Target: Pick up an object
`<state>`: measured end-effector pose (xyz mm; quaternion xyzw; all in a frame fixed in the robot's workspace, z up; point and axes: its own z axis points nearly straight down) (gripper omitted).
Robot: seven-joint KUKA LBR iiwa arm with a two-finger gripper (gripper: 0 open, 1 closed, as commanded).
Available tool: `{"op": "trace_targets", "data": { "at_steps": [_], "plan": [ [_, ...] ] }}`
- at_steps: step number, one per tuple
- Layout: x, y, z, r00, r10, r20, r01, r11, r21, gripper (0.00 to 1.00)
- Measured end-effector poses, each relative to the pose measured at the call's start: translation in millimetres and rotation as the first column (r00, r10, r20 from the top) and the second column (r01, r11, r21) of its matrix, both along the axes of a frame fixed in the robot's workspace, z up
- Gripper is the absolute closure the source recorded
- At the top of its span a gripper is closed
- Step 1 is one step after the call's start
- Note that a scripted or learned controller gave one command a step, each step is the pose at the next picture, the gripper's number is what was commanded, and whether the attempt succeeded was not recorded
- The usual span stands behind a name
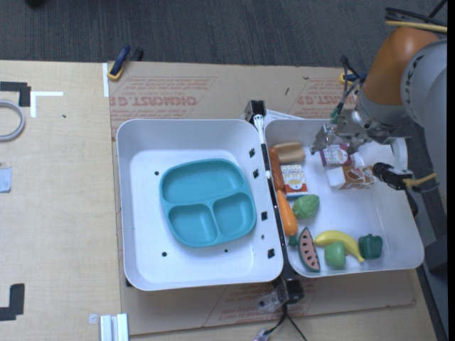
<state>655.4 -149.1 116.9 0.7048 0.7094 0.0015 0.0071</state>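
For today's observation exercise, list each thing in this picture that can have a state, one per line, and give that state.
Teal tray: lying flat in the left bin, compartments bare.
Banana: lying on the right bin floor.
Watermelon slice: lying flat.
Carrot: lying along the divider.
Small carton: lying flat.
Gripper: low over the right bin's far end.

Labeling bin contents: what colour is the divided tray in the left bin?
Teal, plain, no pattern. The tray shows clearly in the camera view.

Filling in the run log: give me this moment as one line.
arm: over right bin | gripper: above purple packet | grasp: unclear | left bin: teal tray
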Motion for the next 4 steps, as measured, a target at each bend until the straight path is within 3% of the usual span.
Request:
{"op": "trace_targets", "data": {
  "at_steps": [1, 2, 3, 4],
  "plan": [
    [-11, -24, -21, 1.0, -0.007, -0.005, 0.007, 1.0, 0.006, 0.0],
    [-10, -24, -10, 1.0, -0.006, -0.003, 0.006, 1.0, 0.005, 1.0],
    [-10, -24, -10, 1.0, -0.006, -0.003, 0.006, 1.0, 0.005, 0.0],
    [-55, -46, -25, 1.0, -0.008, -0.012, 0.008, 1.0, 0.007, 0.0]
  ]
}}
